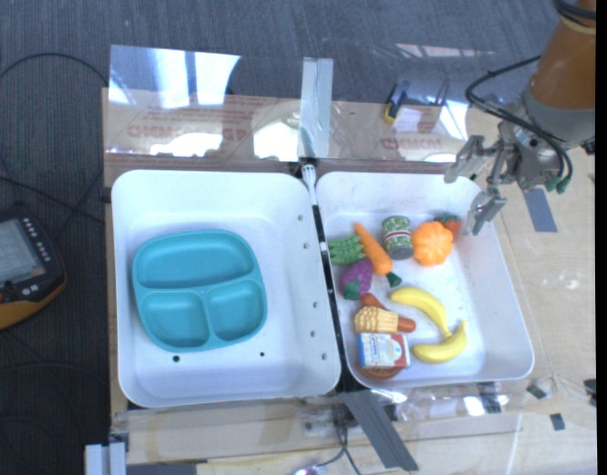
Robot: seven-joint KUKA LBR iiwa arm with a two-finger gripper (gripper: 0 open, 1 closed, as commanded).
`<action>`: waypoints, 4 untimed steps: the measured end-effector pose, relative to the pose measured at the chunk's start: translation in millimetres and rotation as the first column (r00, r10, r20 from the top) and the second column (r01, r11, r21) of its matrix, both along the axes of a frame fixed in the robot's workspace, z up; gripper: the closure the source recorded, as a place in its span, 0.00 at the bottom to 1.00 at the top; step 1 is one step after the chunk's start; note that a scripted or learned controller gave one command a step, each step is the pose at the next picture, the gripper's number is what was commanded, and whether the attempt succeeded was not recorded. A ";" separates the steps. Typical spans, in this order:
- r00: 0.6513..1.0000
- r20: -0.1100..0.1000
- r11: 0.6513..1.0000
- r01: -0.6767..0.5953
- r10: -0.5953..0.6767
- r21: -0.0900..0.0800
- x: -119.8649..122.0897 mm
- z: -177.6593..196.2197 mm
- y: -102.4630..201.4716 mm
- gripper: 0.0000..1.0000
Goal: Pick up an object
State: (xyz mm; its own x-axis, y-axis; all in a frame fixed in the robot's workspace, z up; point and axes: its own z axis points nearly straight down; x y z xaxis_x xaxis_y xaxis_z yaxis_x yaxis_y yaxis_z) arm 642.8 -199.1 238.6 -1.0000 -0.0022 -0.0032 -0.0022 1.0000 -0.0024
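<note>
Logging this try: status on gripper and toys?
Gripper open, above right bin's far right corner, holding nothing. Toys piled in right bin, untouched. Pumpkin nearest. Nothing in the way.

The claw [475, 188] hung open above the right bin's [501, 295] far edge, holding nothing; toy food, including an orange pumpkin [433, 243], lay below.

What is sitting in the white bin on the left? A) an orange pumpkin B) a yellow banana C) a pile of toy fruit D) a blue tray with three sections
D: the teal-blue plastic divided tray lies in the left shallow white bin, while the toy foods, like the yellow plastic banana, lie in the right shallow white bin.
</note>
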 end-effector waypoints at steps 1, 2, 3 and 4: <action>0.996 0.007 0.996 0.094 -0.094 0.001 2.1 -145.5 -8.0 0.00; 0.988 0.010 0.988 0.151 -0.151 0.004 -13.7 -148.2 64.2 0.00; 0.985 0.010 0.985 0.173 -0.173 0.003 -49.9 -147.3 103.2 0.00; 0.998 0.014 0.998 0.061 -0.061 0.000 -109.1 -146.9 62.7 0.00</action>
